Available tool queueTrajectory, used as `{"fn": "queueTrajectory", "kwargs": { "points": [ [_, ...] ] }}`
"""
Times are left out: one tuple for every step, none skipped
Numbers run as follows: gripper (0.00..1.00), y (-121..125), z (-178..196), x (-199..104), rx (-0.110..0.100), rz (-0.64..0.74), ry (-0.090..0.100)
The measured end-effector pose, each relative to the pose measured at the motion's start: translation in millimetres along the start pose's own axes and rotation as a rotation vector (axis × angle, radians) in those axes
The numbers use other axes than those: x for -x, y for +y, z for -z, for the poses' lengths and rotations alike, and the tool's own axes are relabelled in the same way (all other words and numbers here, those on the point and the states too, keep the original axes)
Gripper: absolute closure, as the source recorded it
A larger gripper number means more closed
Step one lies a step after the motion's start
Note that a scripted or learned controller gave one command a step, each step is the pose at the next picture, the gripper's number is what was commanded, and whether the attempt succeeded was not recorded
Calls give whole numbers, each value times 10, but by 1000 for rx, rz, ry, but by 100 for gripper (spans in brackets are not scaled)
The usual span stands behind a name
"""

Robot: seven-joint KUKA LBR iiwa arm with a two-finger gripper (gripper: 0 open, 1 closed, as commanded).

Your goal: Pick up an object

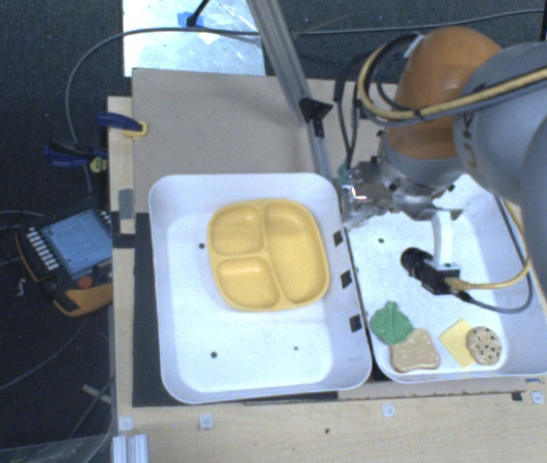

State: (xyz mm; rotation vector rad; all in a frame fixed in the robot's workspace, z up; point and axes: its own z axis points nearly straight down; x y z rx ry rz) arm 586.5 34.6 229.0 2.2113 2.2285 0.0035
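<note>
Four small food pieces lie close together at the front of the right bin: a green leaf, a toast-shaped slice of bread with a speckled beige face touching the leaf, a flat yellow cheese square, and a round cookie with dark chips resting against the cheese. All four lie flat on the bin floor, well apart from the gripper. It hangs over the far left corner of this bin, just at the border with the left bin, and whether it is released or clenched I cannot tell, because the wrist covers it. Nothing is seen held in it.

Both bins are smooth, shallow white plastic with rounded corners. A glossy yellow plate with three compartments lies in the left bin. The bins stand on a brown, cardboard-like bench top. Around it is dark carpet, where a blue and orange device lies among cables.
</note>
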Motion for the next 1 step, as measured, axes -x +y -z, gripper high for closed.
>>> {"fn": "queueTrajectory", "kwargs": {
  "points": [
    [100,284,-42,-465,1,2,2]
  ]
}}
